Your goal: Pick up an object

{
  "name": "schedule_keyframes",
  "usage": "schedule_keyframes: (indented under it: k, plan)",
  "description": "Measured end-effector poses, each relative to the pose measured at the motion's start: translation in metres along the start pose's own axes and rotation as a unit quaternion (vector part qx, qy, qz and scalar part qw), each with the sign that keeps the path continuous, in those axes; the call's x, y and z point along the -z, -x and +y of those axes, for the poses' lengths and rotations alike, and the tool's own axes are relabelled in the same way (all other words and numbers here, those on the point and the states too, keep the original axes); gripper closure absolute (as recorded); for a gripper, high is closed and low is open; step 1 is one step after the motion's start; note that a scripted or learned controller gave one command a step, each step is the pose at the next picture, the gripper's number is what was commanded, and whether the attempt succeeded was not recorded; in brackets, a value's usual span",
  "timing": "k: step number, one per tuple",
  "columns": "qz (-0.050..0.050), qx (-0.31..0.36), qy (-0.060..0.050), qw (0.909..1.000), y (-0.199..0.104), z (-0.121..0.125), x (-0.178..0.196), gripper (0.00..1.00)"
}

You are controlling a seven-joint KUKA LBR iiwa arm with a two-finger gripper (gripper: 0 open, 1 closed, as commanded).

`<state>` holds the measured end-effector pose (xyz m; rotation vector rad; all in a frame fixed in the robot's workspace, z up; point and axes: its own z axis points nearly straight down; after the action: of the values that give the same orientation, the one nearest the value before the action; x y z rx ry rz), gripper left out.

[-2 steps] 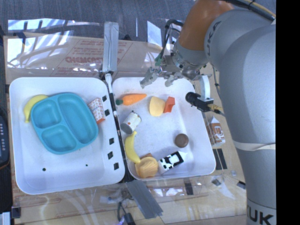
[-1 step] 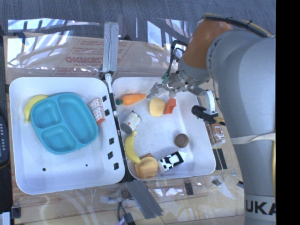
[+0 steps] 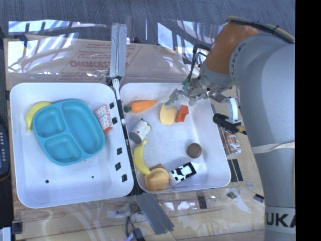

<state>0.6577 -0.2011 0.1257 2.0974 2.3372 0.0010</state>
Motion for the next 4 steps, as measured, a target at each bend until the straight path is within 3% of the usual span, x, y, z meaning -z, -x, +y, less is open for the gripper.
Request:
schedule_keyframes:
  k: [1, 2, 3, 4]
  plan:
    - [0.000, -0.073, 0.001, 0.9973, 0.005, -0.012, -0.029, 0.00]
    - [0.000, -0.070, 0.002, 0.9976, 0.004, -0.011, -0.018, 1.00]
    - [0.000, -0.069, 0.002, 0.9976, 0.003, -0.011, -0.018, 0.00]
    - [-0.001, -0.066, 0.001, 0.9978, -0.010, -0.020, -0.030, 0.00]
